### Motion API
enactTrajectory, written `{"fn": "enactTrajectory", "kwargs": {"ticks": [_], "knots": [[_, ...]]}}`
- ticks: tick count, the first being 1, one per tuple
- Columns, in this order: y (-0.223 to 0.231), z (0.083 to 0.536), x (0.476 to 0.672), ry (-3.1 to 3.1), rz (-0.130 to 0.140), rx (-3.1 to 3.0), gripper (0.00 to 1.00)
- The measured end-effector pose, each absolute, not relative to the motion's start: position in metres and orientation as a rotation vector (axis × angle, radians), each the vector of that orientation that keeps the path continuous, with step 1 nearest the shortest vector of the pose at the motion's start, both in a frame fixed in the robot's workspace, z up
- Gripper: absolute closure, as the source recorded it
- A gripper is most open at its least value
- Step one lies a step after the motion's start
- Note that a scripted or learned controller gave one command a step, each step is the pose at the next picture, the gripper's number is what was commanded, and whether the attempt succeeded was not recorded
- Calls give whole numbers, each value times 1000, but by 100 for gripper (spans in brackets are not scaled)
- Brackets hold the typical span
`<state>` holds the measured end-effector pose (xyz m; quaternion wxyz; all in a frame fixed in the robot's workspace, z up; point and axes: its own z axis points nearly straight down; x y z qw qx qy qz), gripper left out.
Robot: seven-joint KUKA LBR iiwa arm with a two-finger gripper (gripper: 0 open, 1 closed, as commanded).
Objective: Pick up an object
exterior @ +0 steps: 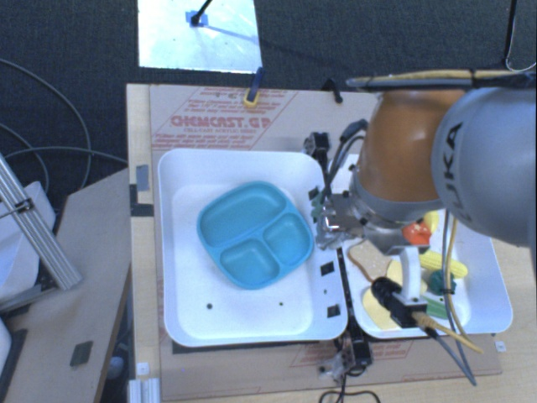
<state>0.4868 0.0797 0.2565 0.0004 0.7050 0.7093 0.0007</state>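
Observation:
The blue three-compartment plate lies in the left white bin. The right white bin holds toy food: a tan bread slice, a yellow corn cob, an orange-red piece, a small green piece and a flat yellow piece. My gripper hangs under the orange wrist, at the wall between the two bins, just right of the plate's edge. The arm hides most of the right bin. Nothing is visibly held.
A cardboard sheet lies under the bins at the back, with a small yellow and blue object on it. A shiny square panel sits behind that. Cables and small black clips run along the bins' divider.

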Motion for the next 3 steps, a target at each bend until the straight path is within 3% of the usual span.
{"fn": "enactTrajectory", "kwargs": {"ticks": [1, 2, 3], "knots": [[123, 254, 486, 2232, 4, 2212, 100], [142, 330, 568, 2223, 19, 2208, 100], [121, 336, 501, 2222, 0, 2223, 100]]}}
